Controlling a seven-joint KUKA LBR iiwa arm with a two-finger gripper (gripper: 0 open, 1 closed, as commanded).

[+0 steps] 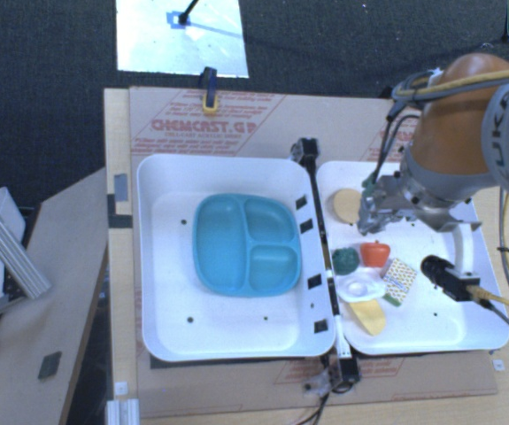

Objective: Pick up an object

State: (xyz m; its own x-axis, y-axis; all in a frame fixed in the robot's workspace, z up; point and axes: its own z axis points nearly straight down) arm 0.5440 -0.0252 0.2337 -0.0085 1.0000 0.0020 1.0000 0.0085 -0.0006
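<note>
So the tool (371,222) is hovering in the right bin (484,326), and the red toy (375,253) is sitting just at its 6 o'clock. Can't tell its state.

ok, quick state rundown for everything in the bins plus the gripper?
blue three-compartment plastic plate: flat in left white bin, compartments bare
gripper: low over right white bin, above the red toy; fingers unclear
red-orange toy vegetable: on bin floor, below gripper
dark green toy: beside red toy
tan round disc: flat, partly hidden
white fried-egg toy: flat
yellow wedge: flat
patterned packet: flat
</note>
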